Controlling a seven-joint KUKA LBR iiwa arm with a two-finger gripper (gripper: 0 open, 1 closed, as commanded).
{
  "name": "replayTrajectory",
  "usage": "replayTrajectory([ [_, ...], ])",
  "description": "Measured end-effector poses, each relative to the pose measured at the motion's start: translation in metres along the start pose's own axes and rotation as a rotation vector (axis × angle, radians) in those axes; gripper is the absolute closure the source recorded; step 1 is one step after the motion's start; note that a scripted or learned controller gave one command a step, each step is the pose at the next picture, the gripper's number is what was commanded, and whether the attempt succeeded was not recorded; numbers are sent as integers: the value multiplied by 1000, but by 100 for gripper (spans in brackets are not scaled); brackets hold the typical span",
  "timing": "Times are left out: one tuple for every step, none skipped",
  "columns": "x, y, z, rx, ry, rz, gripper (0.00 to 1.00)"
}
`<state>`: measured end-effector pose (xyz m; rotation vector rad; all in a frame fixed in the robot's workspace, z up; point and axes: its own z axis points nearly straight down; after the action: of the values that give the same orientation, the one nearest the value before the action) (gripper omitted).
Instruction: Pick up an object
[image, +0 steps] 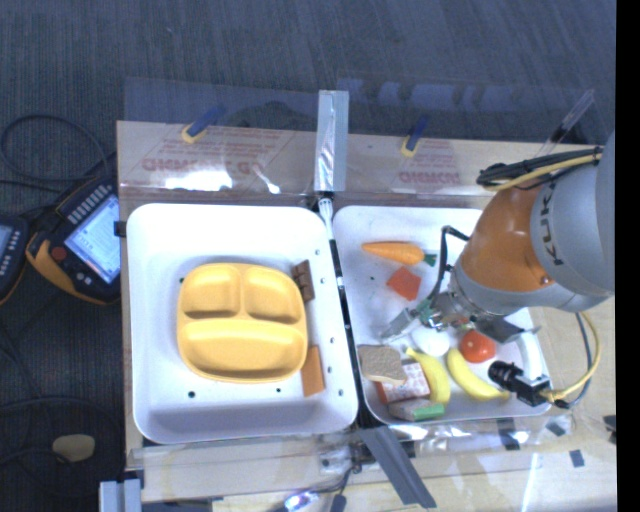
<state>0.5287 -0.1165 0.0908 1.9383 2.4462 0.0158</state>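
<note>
Two white bins sit side by side on the desk (140, 150). The left bin (150, 225) holds one yellow tray (240, 322) with three compartments, lying flat at its middle, plus two small brown blocks: one dark block (302, 280) touching the tray's edge at 2 o'clock, and one orange-brown block (312, 370) just beside the tray at 4 o'clock. The right bin (350, 225) carries the toy food. One carrot (392, 252) lies toward 11 o'clock of that bin, and one red block (404, 284) sits just below it. Near the bin's centre rests one white egg-like ball (432, 341), with one red tomato (478, 347) just to its 3 o'clock. Two bananas lie toward 6 o'clock: a short one (437, 378) near the middle and a longer curved one (472, 378) beside it, under the tomato. At 7 o'clock there is one slice of brown bread (378, 362), one small printed carton (412, 380) touching it, and one green piece (428, 409) at the bin's lower wall. The arm (530, 245), grey with an orange band, reaches in from 3 o'clock, and its gripper (425, 318) hangs low over the middle of the right bin, just above the white ball; whether its fingers are wide or narrow cannot be told from this angle. One handheld controller (85, 245) with a lit screen lies off the desk at 9 o'clock.
</note>
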Motion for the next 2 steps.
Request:
replayTrajectory([
  [-7,78,3,10,2,181,0],
  [-7,78,-3,15,1,179,100],
])
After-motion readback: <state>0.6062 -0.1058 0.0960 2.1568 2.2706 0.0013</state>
